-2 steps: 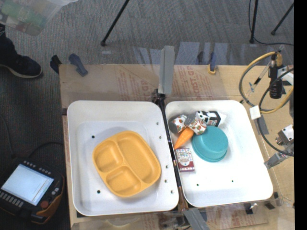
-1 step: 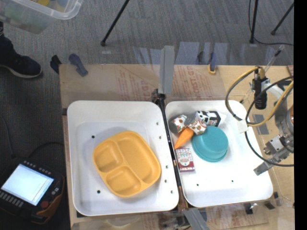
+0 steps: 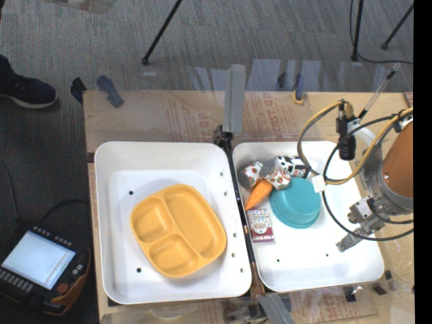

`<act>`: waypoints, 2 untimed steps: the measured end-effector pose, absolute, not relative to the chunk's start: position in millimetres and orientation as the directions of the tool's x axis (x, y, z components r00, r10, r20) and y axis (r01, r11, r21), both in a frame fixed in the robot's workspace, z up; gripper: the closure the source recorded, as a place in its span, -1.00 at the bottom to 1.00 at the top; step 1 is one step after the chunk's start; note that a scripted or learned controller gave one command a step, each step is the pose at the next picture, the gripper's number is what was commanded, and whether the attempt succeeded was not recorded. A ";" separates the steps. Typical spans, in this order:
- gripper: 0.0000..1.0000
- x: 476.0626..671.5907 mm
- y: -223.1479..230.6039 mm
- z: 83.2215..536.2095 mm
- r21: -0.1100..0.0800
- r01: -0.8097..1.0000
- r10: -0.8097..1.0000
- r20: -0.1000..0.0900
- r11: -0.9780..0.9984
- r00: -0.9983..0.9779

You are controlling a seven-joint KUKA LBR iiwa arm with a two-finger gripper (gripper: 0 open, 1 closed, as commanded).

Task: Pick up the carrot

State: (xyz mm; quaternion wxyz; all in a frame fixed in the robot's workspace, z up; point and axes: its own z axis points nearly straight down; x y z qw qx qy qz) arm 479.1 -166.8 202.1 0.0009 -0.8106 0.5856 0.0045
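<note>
The orange carrot (image 3: 258, 194) lies tilted in the right bin (image 3: 317, 275), near its left wall. It touches the teal bowl (image 3: 295, 202) on its right and sits just above a small red carton (image 3: 260, 224). My gripper (image 3: 351, 228) hovers over the right side of that bin, well to the right of the carrot and beyond the bowl. Its two fingers stand apart, open, with nothing between them.
The left bin (image 3: 115, 174) holds a yellow divided plate (image 3: 177, 229). Behind the carrot lie small packets (image 3: 254, 173) and a cow-patterned item (image 3: 291, 165). Cables (image 3: 324, 147) loop over the right bin's back. Bare floor shows at the right bin's front.
</note>
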 end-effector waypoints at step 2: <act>1.00 476.0 -197.0 225.0 -0.002 -0.842 -0.842 -0.005 -0.540 0.540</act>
